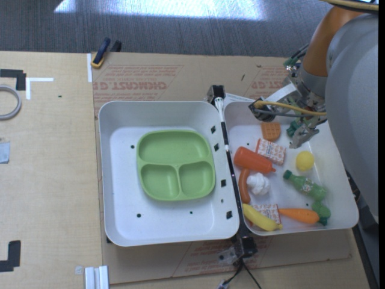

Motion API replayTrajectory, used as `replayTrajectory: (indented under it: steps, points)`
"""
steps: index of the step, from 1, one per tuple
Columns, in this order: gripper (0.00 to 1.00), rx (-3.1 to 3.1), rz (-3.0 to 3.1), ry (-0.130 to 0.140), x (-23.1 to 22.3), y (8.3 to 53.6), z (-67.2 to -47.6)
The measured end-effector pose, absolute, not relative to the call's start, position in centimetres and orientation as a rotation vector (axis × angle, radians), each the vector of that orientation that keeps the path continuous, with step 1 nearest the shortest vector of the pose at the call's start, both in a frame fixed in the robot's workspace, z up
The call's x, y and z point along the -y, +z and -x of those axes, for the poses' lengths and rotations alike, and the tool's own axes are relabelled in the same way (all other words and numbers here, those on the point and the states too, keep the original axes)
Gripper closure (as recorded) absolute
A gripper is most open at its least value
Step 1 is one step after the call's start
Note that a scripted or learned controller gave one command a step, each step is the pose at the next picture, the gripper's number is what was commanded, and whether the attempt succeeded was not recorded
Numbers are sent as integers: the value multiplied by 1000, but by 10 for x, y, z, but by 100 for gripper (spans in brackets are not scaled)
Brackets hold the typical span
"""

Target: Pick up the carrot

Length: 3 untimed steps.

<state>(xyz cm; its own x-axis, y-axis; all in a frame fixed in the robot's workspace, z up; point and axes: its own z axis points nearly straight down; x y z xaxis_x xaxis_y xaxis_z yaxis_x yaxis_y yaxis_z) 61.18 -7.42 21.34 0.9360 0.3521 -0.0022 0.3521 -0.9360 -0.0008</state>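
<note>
The carrot [298, 215], orange with a green leafy end, lies flat near the front right corner of the right bin [337, 161]. My gripper [302, 132] hangs over the back of that same bin, right of an orange cracker [271, 130] and above a yellow lemon [305, 161]. It is well behind the carrot, with the lemon and a green bottle [305, 185] lying between them. Nothing is seen held in the gripper.
The right bin also holds a red-and-white packet [272, 151], an orange-red sausage [252, 159], a white garlic bulb [258, 183], a banana [260, 217] and a second packet [269, 209] beside the carrot. A green divided plate [176, 164] sits in the left bin [114, 179].
</note>
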Motion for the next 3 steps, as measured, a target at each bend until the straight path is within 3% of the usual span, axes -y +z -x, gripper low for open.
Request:
replayTrajectory:
  steps: [1,2,3]
  points:
    - [0,323,3124,6,40,192,-570]
    - [0,466,3107,3,68,192,-588]
    - [0,594,3085,2,73,192,-646]
